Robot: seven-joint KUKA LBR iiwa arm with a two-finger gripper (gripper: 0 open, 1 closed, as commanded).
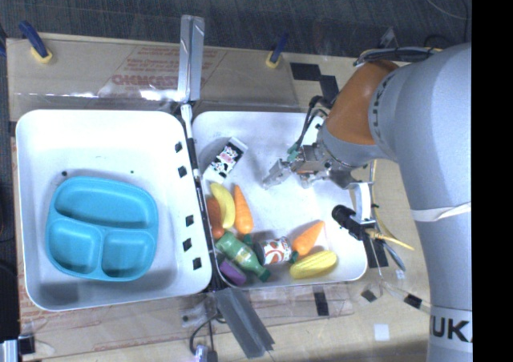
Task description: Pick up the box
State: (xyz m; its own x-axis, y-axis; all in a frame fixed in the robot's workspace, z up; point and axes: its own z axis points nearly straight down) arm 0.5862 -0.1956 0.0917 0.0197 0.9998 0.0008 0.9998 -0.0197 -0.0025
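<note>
The box point(227, 158) is a small carton with a black and white cow pattern. It lies tilted near the back left corner of the right bin point(264, 124). My gripper point(274, 175) hangs over the bin floor, a short way to the right of the box and slightly nearer the front, pointing left toward it. It is apart from the box, with bare white floor between them. The grey arm with its orange band point(353, 108) comes in from the right above the bin's far right part.
Toy food crowds the front of the right bin: a banana point(223, 204), a carrot point(241, 208), a green bottle point(239, 250), a can point(276, 251), a second carrot point(309, 236) and a yellow piece point(313, 264). The left bin holds a blue divided tray point(100, 226).
</note>
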